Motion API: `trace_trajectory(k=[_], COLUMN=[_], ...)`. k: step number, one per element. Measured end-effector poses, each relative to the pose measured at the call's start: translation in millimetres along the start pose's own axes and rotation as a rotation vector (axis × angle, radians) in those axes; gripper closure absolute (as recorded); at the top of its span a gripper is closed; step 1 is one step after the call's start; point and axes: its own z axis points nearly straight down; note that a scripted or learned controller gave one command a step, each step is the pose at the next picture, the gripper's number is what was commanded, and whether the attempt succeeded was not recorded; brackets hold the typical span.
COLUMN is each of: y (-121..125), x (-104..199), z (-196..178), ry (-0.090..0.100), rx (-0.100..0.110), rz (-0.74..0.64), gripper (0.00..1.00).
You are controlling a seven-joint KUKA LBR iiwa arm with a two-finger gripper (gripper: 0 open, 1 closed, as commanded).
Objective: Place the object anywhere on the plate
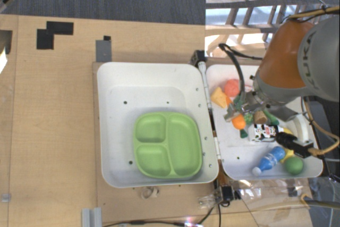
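**Q:** Camera view puts the arm over which bin, and why there?

**A:** Over the right bin (265,159), because the loose things all lie in it. Taking the green plate (168,144) as the landmark, everything to be picked sits to its right, across the divider between the 2 bins. The plate lies alone in the left bin (119,93), flat, its 3 compartments facing up, ready to receive.

**Q:** What is the pincer doing?

**A:** The pincer (240,110) hangs low among the clutter, right of the plate, its tips just above a small orange piece (238,122). A yellow wedge (219,97) and a pink-red lump (231,86) lie beside it. Whether it is released or clenched I cannot tell; the metal parts blur together there.

**Q:** So nothing is held?

**A:** I see nothing plainly between its tips. My judgement: this is the picking stage, with the orange piece the likely target.

**Q:** And the rest?

**A:** Farther right of the plate lie a blue bottle (270,160) and a green ball (293,165), near the bin's lower edge on the tabletop (48,141).
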Motion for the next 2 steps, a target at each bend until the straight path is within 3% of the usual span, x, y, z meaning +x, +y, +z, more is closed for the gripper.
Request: trace_trajectory(k=[1, 2], y=[73, 47], x=[63, 139], z=[-10, -27], ry=[0.003, 0.004], rx=[-0.002, 0.002], rz=[0.010, 0.381], gripper=[1.00, 1.00])
